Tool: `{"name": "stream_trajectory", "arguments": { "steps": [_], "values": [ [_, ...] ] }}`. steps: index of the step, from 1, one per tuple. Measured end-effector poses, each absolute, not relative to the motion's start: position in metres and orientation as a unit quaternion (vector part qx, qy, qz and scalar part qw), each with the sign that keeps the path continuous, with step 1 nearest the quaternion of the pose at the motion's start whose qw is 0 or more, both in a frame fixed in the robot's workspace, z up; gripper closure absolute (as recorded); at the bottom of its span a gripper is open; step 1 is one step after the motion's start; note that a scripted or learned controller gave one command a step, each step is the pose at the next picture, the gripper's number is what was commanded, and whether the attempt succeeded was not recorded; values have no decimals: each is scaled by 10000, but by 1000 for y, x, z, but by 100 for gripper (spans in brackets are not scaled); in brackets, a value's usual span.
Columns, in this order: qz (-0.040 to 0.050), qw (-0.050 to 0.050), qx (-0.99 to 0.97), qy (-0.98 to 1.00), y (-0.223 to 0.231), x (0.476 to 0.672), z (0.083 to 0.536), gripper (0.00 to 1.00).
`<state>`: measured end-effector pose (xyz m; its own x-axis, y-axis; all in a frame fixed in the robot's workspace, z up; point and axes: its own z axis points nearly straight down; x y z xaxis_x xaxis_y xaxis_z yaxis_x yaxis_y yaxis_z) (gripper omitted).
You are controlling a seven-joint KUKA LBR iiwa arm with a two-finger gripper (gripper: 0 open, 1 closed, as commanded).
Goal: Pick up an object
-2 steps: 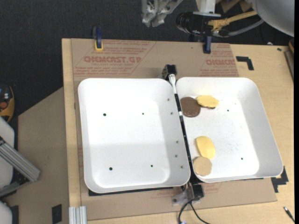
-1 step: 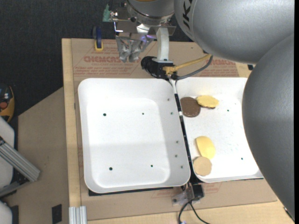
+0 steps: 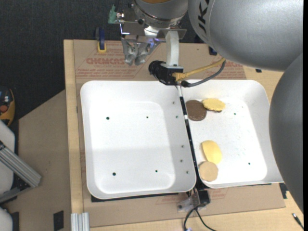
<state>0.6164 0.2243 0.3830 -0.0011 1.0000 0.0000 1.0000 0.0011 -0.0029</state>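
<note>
Claw (image 3: pixel 136 56) hangs at upper centre of frame, over the cardboard sheet (image 3: pixel 72 129) just above the top rim of the left bin (image 3: pixel 96 143). It is blurry and seen from above, so open or closed: cannot tell. Nothing visibly in it.

Far left edge: orange-and-black item (image 3: pixel 5 107), cut off by the frame, unidentifiable. Lower left: aluminium rail (image 3: pixel 19 165), slanted, also cut off. Upper left on the cardboard: small blue and yellow clamp (image 3: pixel 101 39). Red print on the cardboard beside it, partly hidden behind the claw, only "CHEMCAS" readable.

Left bin: white, shallow, a few dark dots on its floor, shadow over its upper half.

Right bin (image 3: pixel 240 143) touches the left bin along the centre seam. All pickable pieces sit in its left part, well apart from the claw:
- brown round disc (image 3: pixel 195 110), upper left of the bin, near the seam
- yellow lumpy piece (image 3: pixel 213 104), touching or slightly overlapping the brown disc's right edge, cannot tell which
- yellow oval piece (image 3: pixel 211 151), lower down
- tan round disc (image 3: pixel 208 172), just below the oval, touching it, near the bottom rim

Could be toy food; too small to be sure.

Grey arm (image 3: pixel 250 23) with orange band fills upper right and hides the right bin's top right corner and right rim.

Bottom centre: small connector with black cable (image 3: pixel 195 203), running out of frame.
</note>
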Motion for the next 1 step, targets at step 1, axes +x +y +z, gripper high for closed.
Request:
{"name": "stream_trajectory", "arguments": {
  "steps": [1],
  "values": [
    [-25,-10,-7067,-7075,224,602,409,100]
  ]
}}
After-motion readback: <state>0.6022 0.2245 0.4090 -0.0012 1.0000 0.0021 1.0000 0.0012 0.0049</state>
